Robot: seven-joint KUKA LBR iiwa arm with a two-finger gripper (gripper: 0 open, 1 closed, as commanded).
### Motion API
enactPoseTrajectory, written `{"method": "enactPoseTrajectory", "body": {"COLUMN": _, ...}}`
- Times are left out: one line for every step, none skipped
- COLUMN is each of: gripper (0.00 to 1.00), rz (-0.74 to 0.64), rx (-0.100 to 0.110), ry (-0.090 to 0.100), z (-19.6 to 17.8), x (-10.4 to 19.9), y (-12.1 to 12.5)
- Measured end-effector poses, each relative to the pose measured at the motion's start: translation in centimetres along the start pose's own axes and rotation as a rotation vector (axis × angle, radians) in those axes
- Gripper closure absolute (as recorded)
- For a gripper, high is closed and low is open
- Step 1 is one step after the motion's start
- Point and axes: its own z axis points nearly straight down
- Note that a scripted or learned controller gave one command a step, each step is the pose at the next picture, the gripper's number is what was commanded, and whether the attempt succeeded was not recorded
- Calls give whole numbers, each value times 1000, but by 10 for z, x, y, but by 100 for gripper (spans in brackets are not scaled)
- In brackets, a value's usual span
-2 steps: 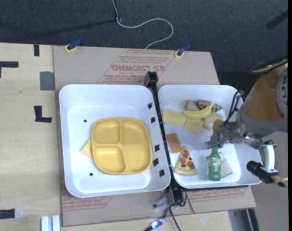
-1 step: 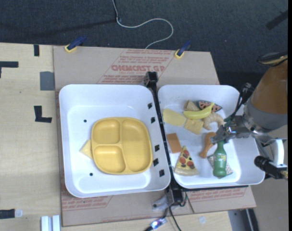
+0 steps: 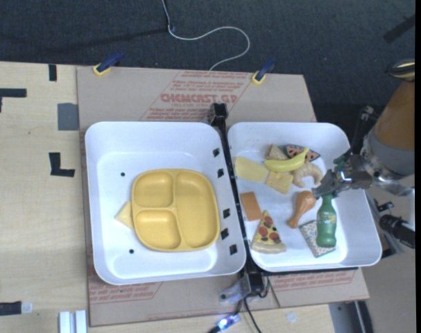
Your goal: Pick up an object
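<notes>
The gripper (image 3: 333, 184) hangs low at the right bin's (image 3: 366, 255) 3 o'clock edge, just above the green bottle's (image 3: 326, 224) cap; whether it is open or closed I cannot tell. It seems lined up there to take the bottle by the neck. The bottle lies at about 4 o'clock in the bin, over a grey wedge (image 3: 314, 240), long axis running 12 to 6, cap toward 12. A drumstick (image 3: 302, 208) sits just beside it at 9 o'clock, crowding the grasp
</notes>
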Motion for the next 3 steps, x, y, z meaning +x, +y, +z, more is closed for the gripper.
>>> {"method": "enactPoseTrajectory", "body": {"gripper": 100, "rz": -3, "rx": 5, "ry": 2, "z": 10, "x": 50, "y": 3}}
{"method": "enactPoseTrajectory", "body": {"gripper": 100, "rz": -3, "rx": 6, "ry": 2, "z": 17, "x": 104, "y": -3}}
{"method": "enactPoseTrajectory", "body": {"gripper": 100, "rz": -3, "rx": 4, "ry": 2, "z": -7, "x": 135, "y": -10}}
